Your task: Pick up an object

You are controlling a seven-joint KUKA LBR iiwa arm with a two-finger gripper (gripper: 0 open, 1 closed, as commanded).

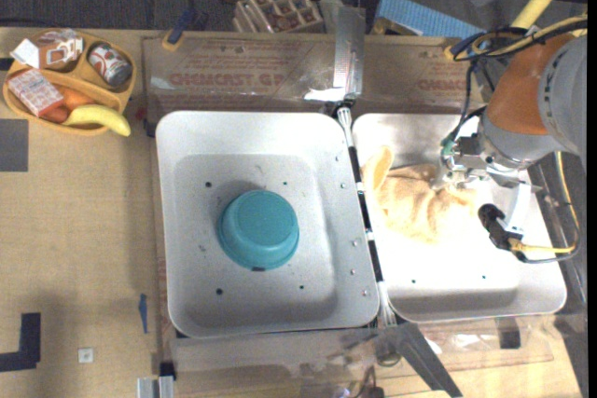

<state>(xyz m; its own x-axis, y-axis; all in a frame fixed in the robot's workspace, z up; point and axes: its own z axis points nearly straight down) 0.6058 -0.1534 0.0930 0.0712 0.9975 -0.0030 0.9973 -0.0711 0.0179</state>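
Note:
A pale yellow cloth (410,200) lies crumpled in the right bin (466,284), toward its left and back. My gripper (454,177) is down at the cloth's right edge, touching or very close to the fabric. A teal bowl (259,229) sits upside down in the middle of the left bin (187,154), far from the gripper.
A yellow tray (65,89) with a banana, cans and small boxes sits on the bench at the far left. Cardboard panels stand behind both bins. A black cable loops beside the arm's wrist over the right bin's right side.

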